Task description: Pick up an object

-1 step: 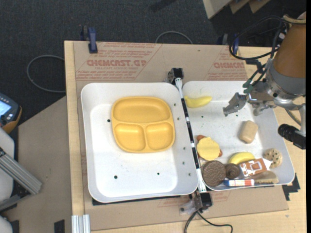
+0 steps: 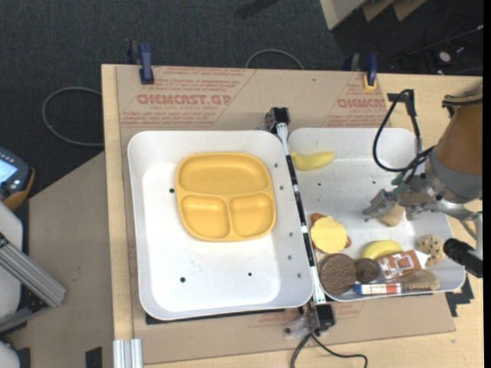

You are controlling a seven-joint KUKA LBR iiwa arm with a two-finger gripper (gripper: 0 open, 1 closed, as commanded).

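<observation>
Sitting on brown bench, 2 white bins, dark carpet behind.

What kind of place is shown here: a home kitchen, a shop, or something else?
Most likely a robotics lab, not a kitchen. A robot arm reaches over two white bins on a cardboard-covered bench held with clamps. The food in the right bin, such as the banana, looks like toy props.

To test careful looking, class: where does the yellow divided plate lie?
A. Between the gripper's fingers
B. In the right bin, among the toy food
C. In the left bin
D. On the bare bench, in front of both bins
C: the plate lies flat inside the left bin, well apart from the gripper, which is over the right bin.
</observation>
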